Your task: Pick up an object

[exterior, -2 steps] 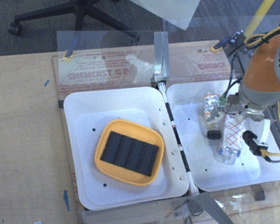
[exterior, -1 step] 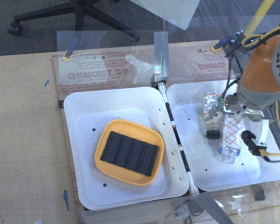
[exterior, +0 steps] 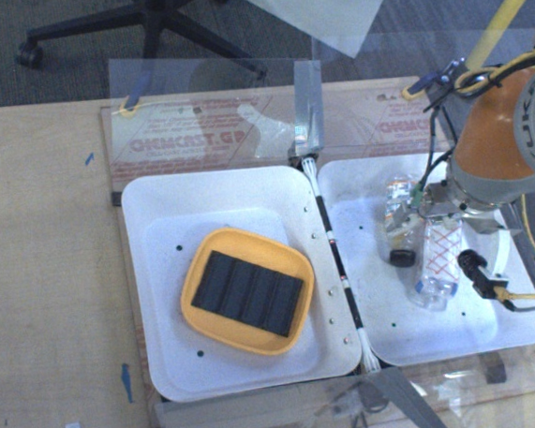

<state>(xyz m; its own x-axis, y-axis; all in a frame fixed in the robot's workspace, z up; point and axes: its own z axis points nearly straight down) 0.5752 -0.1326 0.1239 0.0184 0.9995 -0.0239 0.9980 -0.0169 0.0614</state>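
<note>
A pale wooden bench [exterior: 38, 277] fills the room's foreground, with dark carpet and the black legs of an office chair [exterior: 150, 22] beyond its far edge. Two shallow white bins sit side by side on it, both matte plastic with rounded corners. The left bin [exterior: 149, 210] holds a yellow-orange tray [exterior: 200, 290], a soft-cornered square turned at an angle, its top covered by a dark ribbed pad [exterior: 250, 293] divided into several strips. The right bin [exterior: 371, 311] holds a clear, crinkled plastic bottle [exterior: 435, 272] lying on its side, with a red criss-cross pattern on its label and a glossy, dented end toward the near side; just to its left rests a small black cap-like piece [exterior: 402, 257]. The grey arm with its orange band [exterior: 495, 135] comes in from the right over this bin, cables looping around it, and the gripper [exterior: 408, 212] hangs low over the far end of the bottle, among some shiny transparent material. Whether it is clenched or released, I cannot tell from here. A sheet of clear film [exterior: 213, 134] with faint red lettering lies behind both bins.
</note>
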